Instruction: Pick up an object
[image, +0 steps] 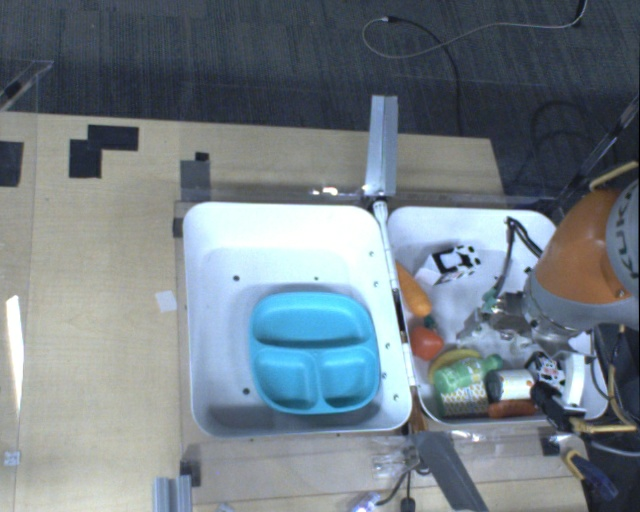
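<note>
The right bin (470, 222) holds several small objects. An orange carrot-like piece (413, 290) lies along its left wall, with a red tomato-like ball (427, 343) just below it. A green and yellow item (462, 380) rests at the front, beside a small bottle with a red end (510, 388). A white piece with black marks (457, 262) lies toward the back. My gripper (497, 318) hangs low in the bin's middle, just above and right of the green item, under the orange-banded wrist (585, 260).
The left bin (215, 300) holds a blue sectioned tray (315, 350) in its front half. A metal post (381, 145) stands behind the wall shared by the two bins. Cables trail on the dark floor at the back.
</note>
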